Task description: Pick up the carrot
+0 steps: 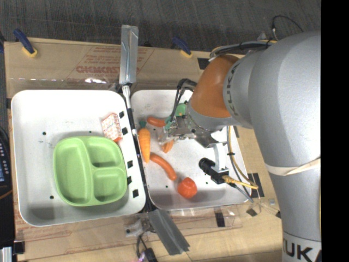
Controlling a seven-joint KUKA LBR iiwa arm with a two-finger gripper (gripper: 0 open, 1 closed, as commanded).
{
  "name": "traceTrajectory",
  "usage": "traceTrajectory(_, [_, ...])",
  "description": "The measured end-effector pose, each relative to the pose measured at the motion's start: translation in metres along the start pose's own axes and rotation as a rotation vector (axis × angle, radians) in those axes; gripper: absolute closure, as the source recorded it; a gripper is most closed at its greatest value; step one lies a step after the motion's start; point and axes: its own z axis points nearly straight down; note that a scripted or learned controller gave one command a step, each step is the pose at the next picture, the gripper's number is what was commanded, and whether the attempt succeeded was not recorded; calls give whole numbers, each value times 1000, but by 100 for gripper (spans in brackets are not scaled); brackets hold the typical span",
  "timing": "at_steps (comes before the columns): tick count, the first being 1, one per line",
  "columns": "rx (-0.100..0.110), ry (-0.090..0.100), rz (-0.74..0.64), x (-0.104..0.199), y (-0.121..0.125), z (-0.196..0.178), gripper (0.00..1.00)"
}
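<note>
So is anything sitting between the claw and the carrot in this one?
Nothing visible blocks it. The claw hangs over the right bin, and the carrot lies just to its left against the divider, with bare bin floor between. A small orange piece lies below the claw, off that line.

Grey KUKA arm (283, 124), orange band (212, 91).
Smooth rounded grey casings, black lettering low on the base, thin black cables looping at the wrist, yellow wire below.
</note>
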Motion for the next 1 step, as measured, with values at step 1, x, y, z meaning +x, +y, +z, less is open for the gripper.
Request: traceTrajectory(1, [23, -2, 356, 70, 32, -79, 100])
